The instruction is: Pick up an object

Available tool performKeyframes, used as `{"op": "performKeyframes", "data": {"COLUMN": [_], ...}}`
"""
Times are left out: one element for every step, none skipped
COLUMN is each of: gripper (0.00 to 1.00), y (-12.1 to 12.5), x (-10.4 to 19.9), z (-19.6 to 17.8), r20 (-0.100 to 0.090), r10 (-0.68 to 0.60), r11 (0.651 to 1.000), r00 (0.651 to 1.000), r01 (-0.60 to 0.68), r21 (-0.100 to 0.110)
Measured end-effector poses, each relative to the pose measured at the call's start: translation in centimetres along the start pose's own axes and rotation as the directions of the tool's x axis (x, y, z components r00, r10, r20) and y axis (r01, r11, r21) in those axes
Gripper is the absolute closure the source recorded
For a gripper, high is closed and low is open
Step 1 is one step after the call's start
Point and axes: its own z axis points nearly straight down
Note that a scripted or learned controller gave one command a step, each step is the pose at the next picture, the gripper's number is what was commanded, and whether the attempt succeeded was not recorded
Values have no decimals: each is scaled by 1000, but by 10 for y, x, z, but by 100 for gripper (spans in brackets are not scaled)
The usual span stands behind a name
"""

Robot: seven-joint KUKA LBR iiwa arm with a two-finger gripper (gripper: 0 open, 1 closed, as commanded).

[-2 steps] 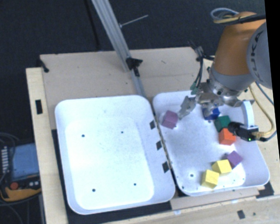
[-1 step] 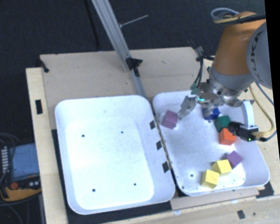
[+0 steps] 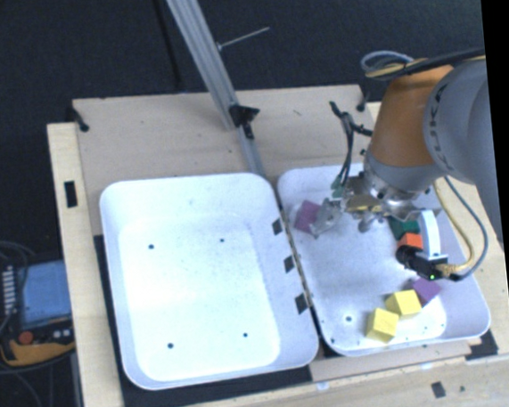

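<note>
A small mauve block (image 3: 307, 215), matte and roughly cuboid, is seen just left of the pincer (image 3: 334, 215), tilted, with no clear long axis. Whether the metallic pincer is wide, narrow or holding the block cannot be told. Two matte yellow cubes (image 3: 393, 314) lie well below it in the smooth right bin (image 3: 356, 327).

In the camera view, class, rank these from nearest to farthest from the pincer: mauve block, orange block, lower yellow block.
From the pincer:
1. Mauve block, just to its left.
2. Orange block, to the right, slightly lower.
3. Lower yellow block, near the bin's bottom edge.
</note>
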Motion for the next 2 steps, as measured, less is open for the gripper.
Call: {"op": "performKeyframes", "data": {"gripper": [0, 0], "y": [-7, -7], "x": [2, 1], "z": [61, 63], "r20": [0, 0], "r10": [0, 2], "r11": [1000, 1000], "r00": [1000, 1000], "r01": [0, -2], "r21": [0, -6]}}
